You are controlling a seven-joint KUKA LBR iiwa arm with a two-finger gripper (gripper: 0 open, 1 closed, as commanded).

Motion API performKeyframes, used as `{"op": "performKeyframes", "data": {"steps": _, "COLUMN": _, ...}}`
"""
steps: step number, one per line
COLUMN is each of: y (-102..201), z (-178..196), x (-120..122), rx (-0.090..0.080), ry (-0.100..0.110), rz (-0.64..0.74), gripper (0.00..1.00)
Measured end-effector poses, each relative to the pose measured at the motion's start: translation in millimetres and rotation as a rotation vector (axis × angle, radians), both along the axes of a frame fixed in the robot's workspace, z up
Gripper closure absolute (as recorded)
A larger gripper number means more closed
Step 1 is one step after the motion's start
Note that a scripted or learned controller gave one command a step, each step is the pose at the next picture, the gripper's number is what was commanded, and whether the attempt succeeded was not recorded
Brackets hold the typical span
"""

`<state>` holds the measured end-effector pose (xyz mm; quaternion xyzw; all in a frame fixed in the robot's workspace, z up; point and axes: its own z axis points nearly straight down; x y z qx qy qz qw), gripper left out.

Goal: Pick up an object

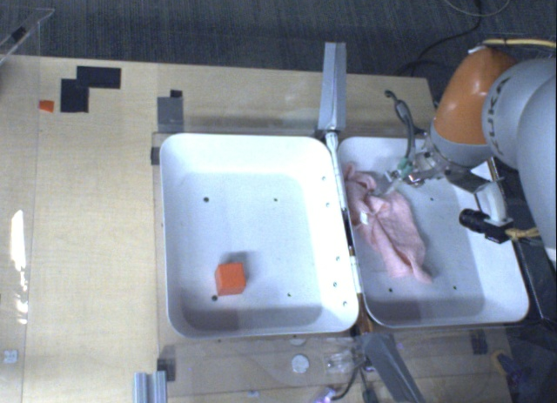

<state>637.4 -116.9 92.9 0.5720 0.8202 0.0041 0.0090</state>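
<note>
A: Starting at the left, the left bin [174,218] has an orange block [231,278] sitting near its front left corner, all alone on the white floor.

B: And across the divider, the right bin [487,301] holds a pink cloth [393,231], crumpled and stretched from the back left corner toward the middle.

A: The gripper [406,171] is right at the cloth's upper edge, at the back of that bin.

B: Jaws apart or together? From up here I cannot tell; the tip is too small and cluttered.

A: The grey arm [513,114] with its orange band enters from the right.
</note>
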Motion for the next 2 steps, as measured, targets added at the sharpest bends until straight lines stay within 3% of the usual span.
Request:
{"op": "performKeyframes", "data": {"steps": 1, "y": -6.5, "z": 0.5, "x": -36.2, "rx": -0.001, "ry": -0.002, "rz": 0.097, "gripper": 0.00}}
{"op": "performKeyframes", "data": {"steps": 2, "y": -20.9, "z": 0.4, "x": -116.6, "rx": -0.003, "ry": -0.002, "rz": 0.144, "gripper": 0.00}}
